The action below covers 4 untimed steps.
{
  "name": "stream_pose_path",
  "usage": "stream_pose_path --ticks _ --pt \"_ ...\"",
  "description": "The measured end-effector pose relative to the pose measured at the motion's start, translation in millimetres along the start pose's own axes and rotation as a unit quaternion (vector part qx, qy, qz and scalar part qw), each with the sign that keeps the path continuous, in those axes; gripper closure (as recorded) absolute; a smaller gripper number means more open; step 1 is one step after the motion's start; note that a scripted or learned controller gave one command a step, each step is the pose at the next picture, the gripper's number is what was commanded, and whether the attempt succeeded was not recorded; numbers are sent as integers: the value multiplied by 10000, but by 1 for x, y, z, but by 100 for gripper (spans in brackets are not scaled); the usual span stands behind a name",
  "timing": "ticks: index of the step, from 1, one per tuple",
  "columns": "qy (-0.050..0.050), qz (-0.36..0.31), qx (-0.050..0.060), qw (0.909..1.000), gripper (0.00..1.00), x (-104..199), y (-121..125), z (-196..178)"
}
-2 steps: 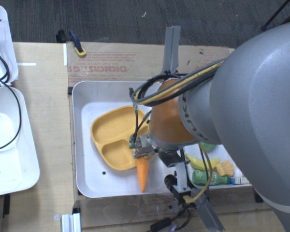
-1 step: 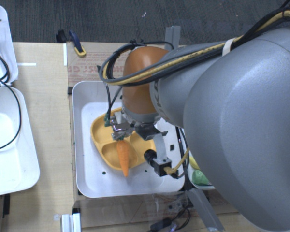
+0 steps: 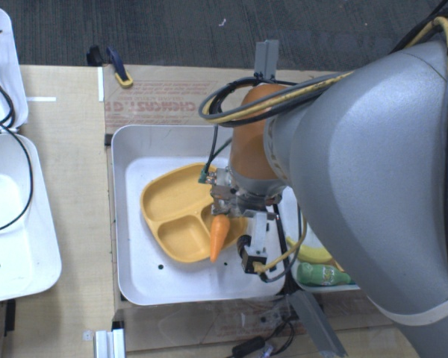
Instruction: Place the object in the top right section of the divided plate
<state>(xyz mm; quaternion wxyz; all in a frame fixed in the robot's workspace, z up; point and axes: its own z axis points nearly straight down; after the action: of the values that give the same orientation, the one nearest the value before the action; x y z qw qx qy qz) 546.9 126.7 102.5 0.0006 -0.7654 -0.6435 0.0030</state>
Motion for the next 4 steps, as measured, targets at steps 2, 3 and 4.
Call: stream_pose_path --ticks 2,3,4 --pt "142 2735 -35 9618 100 22 -70 -1" --pt "4 3374 -3 9414 100 3 -22 -46" --pt "-4 4296 9 9030 100 -5 -71 -16"
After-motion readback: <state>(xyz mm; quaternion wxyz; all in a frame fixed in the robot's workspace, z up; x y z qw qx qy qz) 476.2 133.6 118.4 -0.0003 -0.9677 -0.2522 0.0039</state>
